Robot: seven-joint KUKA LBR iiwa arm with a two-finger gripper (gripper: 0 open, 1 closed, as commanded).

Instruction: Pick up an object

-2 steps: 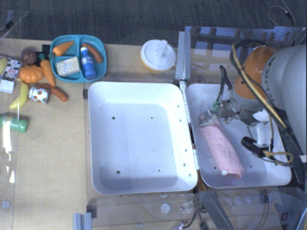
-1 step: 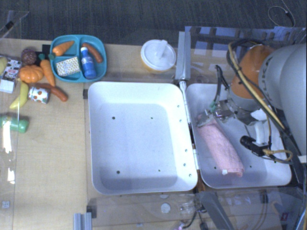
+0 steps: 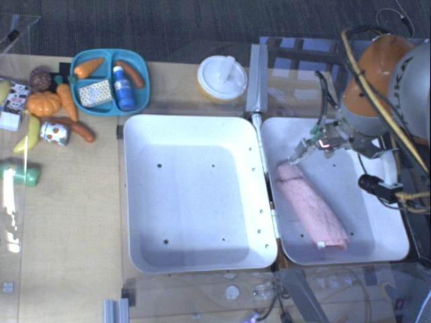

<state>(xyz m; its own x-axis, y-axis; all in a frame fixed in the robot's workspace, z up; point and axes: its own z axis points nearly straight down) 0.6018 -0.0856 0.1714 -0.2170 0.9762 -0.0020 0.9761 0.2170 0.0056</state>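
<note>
A pink rolled cloth (image 3: 311, 207) lies on a slant in the right white bin (image 3: 377, 247), running from the upper left down to the lower right. My gripper (image 3: 304, 152) hangs over that bin's upper part, just above the cloth's upper end. Whether it touches the cloth is not visible. The grey arm with its orange band (image 3: 380, 59) comes in from the upper right.
The left white bin (image 3: 141, 247) stands beside the right one. Behind it are a white lidded tub (image 3: 222, 78) and a teal divided plate (image 3: 138, 62) of toy food. Several toy vegetables (image 3: 50, 106) lie on the bench at far left. Cables (image 3: 384, 190) hang at the right bin's right side.
</note>
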